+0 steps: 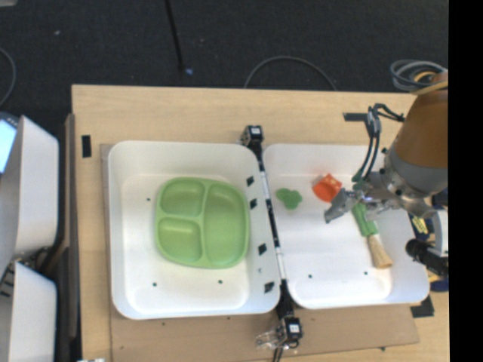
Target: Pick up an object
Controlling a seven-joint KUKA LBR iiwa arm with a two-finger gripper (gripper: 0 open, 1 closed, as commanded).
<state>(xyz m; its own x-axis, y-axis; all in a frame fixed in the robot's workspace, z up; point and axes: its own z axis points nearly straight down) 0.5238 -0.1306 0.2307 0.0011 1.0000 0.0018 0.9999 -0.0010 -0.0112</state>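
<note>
The pincer [341, 204], grip unreadable, should drop squarely over the small orange plastic block [327, 188] near the right white bin's [332, 277] far edge.

A pale wooden bench [173, 108] stands on dark carpeted floor [90, 29]; black cables [172, 23] trail across it; white equipment [34, 194] sits left.

Grey arm [423, 168] with a broad orange band, black cables looping beside its metal tool [341, 205]
</note>
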